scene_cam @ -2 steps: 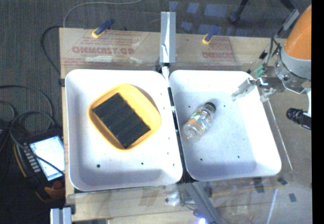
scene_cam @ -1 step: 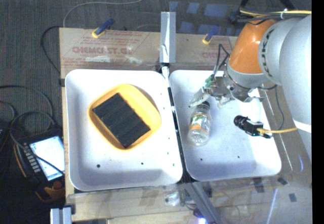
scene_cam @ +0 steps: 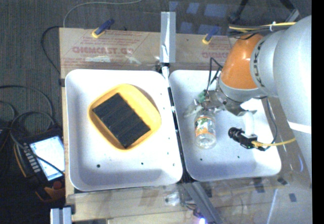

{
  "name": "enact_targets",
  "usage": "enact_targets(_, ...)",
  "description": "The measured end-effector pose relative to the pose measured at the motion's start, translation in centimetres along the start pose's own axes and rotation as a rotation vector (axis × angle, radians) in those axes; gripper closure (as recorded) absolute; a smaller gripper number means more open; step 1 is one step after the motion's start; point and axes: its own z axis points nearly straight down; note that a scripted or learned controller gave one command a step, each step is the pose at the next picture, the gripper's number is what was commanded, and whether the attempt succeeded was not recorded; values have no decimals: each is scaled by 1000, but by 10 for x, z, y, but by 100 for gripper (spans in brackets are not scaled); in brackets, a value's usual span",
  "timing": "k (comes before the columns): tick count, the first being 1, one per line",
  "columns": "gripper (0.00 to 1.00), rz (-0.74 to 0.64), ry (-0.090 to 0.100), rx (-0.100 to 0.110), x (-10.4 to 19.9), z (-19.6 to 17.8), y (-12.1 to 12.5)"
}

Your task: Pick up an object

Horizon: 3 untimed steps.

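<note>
In the right bin (scene_cam: 263,165), a clear bottle (scene_cam: 205,129) lies on its side, and the gripper (scene_cam: 208,100) sits just above its top end, touching or nearly touching it. To do this well, the gripper should go down over the middle of the bottle and squeeze it across its round sides so it does not roll away. The arm (scene_cam: 253,66) reaches in from the right and bends down over the bin, and nobody can tell if the gripper is apart or together.

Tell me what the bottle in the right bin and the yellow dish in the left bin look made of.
Bottle: likely clear plastic, glossy; the bin shows through it and it bears a printed label. Dish: probably smooth, matte yellow plastic with a rounded moulded rim; the dark ribbed slab in it could be rubber or plastic.
</note>
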Motion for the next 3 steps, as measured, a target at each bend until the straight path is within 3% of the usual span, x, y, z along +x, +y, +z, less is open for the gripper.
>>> enact_targets(1, 0, -5, 0, -3, -8, -1, -32)
enact_targets(2, 100, -5, 2, -3, -8, -9, -32)
enact_targets(3, 100, -125, 5, 14, 5, -91, 34)
